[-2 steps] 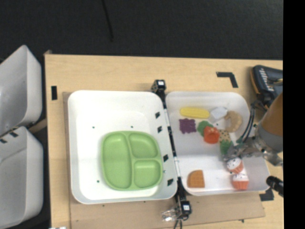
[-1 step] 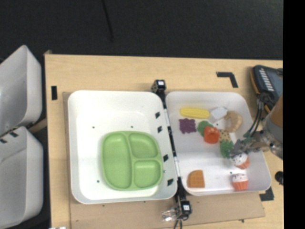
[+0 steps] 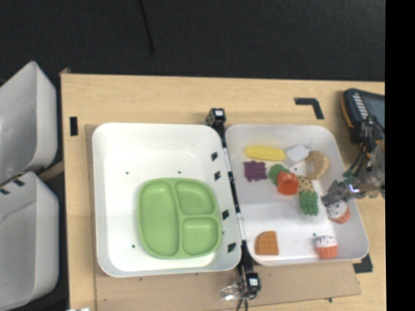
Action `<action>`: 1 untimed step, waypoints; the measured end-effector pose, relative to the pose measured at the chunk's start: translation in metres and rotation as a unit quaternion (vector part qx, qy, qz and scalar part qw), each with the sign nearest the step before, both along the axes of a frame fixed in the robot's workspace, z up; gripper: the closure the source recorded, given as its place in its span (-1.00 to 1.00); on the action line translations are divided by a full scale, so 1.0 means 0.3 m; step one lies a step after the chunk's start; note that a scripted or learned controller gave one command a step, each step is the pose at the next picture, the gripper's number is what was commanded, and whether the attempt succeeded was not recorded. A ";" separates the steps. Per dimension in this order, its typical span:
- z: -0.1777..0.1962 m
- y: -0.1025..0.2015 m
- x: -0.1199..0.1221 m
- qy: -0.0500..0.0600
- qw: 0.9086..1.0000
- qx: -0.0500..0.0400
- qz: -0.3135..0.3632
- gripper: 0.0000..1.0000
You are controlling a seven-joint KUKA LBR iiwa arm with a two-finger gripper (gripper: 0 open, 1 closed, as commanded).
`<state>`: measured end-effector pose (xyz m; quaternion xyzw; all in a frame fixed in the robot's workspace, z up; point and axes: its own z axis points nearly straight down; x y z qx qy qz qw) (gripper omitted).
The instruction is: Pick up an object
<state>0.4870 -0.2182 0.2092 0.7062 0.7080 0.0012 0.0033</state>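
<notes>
The right bin (image 3: pixel 350 238) holds several small toys: a yellow corn cob (image 3: pixel 264 153), a purple block (image 3: pixel 255 171), a white piece (image 3: pixel 297 153), a tan ring (image 3: pixel 318 165), a red and green fruit (image 3: pixel 285 181), a green block (image 3: pixel 308 203), an orange waffle (image 3: pixel 266 243) and a cupcake (image 3: pixel 325 246). My gripper (image 3: pixel 336 198) reaches in over the bin's right side, just right of the green block. It hangs directly above a small white and orange toy (image 3: pixel 339 214), which it partly hides. Nothing shows clearly held.
The left bin (image 3: pixel 117 148) bears a green divided plate (image 3: pixel 178 218). A black divider with clips (image 3: pixel 228 193) runs between the bins. The arm's wrist and cables (image 3: pixel 364 164) hang over the right bin's right wall. White padded shapes (image 3: pixel 23 173) stand at the far left.
</notes>
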 end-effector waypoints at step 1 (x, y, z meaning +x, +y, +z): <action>0.113 -0.005 0.005 0.001 1.000 0.000 0.000 1.00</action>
